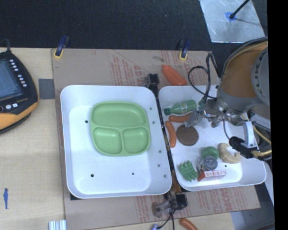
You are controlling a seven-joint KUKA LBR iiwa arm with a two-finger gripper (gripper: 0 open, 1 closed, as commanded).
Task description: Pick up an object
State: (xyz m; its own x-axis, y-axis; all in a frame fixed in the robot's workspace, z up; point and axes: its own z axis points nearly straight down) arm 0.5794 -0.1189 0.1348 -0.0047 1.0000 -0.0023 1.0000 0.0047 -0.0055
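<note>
The jaws [199, 116] hang low over the right bin [259, 176], whether spread or pinched I cannot tell; the brown disc [187, 135] lies just beneath, the likeliest target; bottle [180, 107] and sausage [180, 118] crowd beside it.

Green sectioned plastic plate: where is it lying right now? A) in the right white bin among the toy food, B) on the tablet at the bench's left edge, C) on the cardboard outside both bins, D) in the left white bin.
D: the green sectioned plastic plate lies flat inside the left white bin, apart from the toy food in the right white bin.
</note>
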